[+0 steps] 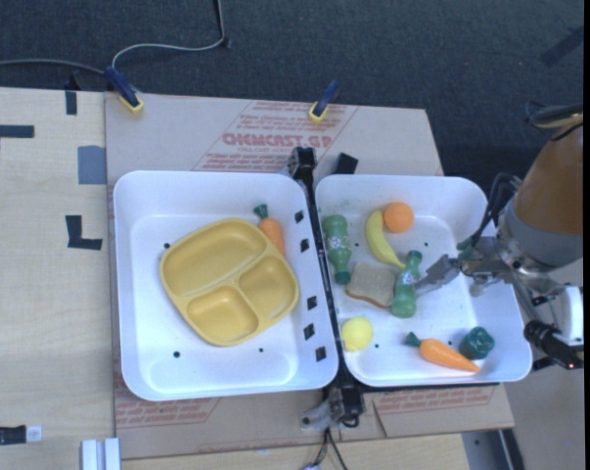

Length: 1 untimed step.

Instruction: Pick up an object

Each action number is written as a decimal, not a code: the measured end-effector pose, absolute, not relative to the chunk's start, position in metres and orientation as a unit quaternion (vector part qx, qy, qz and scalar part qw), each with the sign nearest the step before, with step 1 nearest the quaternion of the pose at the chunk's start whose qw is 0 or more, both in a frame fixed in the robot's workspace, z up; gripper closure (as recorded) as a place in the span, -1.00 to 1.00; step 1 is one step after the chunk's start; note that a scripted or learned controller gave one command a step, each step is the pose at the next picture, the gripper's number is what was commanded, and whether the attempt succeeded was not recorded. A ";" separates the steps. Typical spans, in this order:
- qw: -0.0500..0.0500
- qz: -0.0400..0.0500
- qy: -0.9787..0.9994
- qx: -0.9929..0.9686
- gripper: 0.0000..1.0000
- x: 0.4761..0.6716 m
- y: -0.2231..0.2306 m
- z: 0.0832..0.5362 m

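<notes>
The right bin (476, 199) holds several toy foods. A small green bottle (404, 292) stands by a slice of bread (372, 284) near the bin's middle. My gripper (427, 276) reaches in low from the right, its tip right beside this bottle, touching or almost touching it. Around them lie a banana (381, 241), an orange (398, 217), a second green bottle (336, 247), a lemon (357, 334), a carrot (443, 354) and a green pepper (476, 342).
The left bin (138, 262) bears a yellow divided plate (229, 280) with another carrot (271, 231) at its far edge. A black divider (312, 262) runs between the bins. The arm's orange band (557, 189) hangs over the right bin's right rim.
</notes>
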<state>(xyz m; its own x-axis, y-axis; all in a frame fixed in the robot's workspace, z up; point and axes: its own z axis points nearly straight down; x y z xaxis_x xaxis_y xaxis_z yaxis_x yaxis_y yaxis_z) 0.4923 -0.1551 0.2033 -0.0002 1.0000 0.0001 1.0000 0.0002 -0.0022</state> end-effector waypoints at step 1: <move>-0.001 0.002 -0.707 -0.707 -1.00 0.598 -0.111 0.092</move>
